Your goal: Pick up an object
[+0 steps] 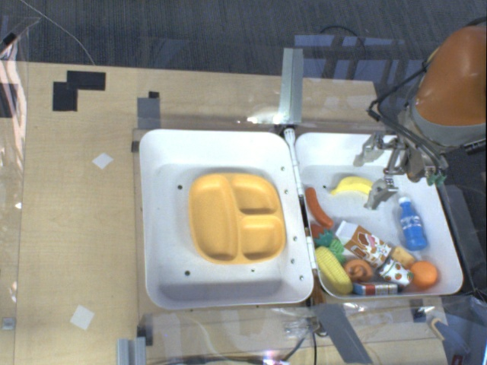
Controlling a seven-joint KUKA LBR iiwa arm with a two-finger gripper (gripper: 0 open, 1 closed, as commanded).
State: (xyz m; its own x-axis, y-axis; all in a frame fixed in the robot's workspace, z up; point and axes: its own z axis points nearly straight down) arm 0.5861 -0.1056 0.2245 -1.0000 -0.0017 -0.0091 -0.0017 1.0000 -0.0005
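Observation:
My gripper [375, 174] hangs over the back of the right bin [453, 251], reaching in from the right under the orange-banded wrist. Its two fingers stand apart, one toward the bin's back wall, the other [378, 195] lower down, and nothing sits between them. A yellow banana [351, 185] lies just left of the lower finger. A blue bottle [412, 224] lies to the gripper's lower right. A red sausage [319, 207] rests along the bin's left wall.
The front of the right bin is crowded: corn cob [332, 269], green item [329, 241], printed snack box [366, 245], small can [396, 268], orange [424, 274], marker [376, 288]. The left bin [156, 226] holds a yellow divided tray [234, 217].

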